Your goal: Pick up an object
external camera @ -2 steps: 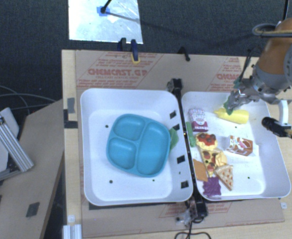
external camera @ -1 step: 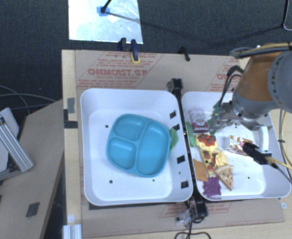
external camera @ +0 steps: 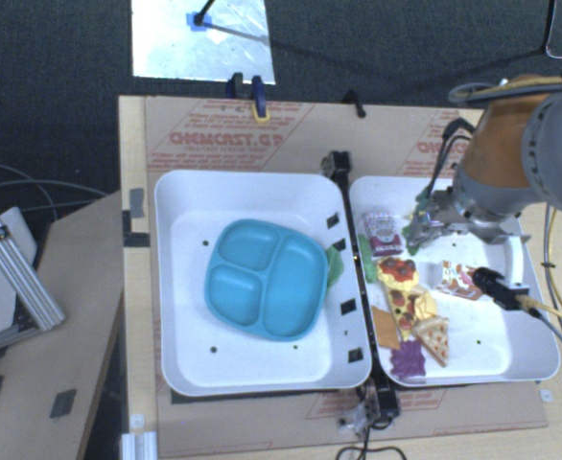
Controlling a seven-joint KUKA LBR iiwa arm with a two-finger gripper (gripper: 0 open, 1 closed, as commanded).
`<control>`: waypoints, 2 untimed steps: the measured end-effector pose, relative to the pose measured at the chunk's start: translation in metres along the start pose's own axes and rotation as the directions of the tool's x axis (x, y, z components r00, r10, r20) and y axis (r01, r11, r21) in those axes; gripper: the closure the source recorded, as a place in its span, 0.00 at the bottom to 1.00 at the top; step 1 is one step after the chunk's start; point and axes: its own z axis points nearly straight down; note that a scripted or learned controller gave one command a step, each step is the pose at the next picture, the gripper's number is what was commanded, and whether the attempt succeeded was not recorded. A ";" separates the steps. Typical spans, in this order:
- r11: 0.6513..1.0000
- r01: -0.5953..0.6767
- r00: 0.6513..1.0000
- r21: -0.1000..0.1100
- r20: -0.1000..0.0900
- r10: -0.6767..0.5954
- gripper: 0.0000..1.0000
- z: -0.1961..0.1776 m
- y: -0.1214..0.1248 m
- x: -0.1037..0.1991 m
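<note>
A: Where is the arm (external camera: 526, 156) seen?

B: It is seen reaching in from the right over the right bin (external camera: 526, 348). The claw (external camera: 423, 220) is lowered at that bin's upper left part, just beside a small packet (external camera: 381, 230).

A: Is anything gripped?

B: That cannot be told; the claw's tips are blurred against the clutter, and how far it is opened is not shown.

A: What is laid in the right bin?

B: Toy food is gathered along its left side: a red and yellow piece (external camera: 397, 272), a pizza slice (external camera: 433, 337), an orange piece (external camera: 385, 327) and a purple piece (external camera: 409, 359). A small carton (external camera: 458, 281) is placed near the middle.

A: And the left bin (external camera: 190, 353)?

B: A blue divided plate (external camera: 266, 278) is set in its middle, with something green (external camera: 336, 265) touching its right edge. Both bins are carried side by side on the worktop (external camera: 214, 134).
</note>
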 end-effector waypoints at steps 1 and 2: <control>1.000 0.002 1.000 -0.002 0.000 -0.002 1.00 -0.011 0.001 0.000; 1.000 0.004 1.000 -0.004 -0.001 -0.004 1.00 -0.021 0.002 0.000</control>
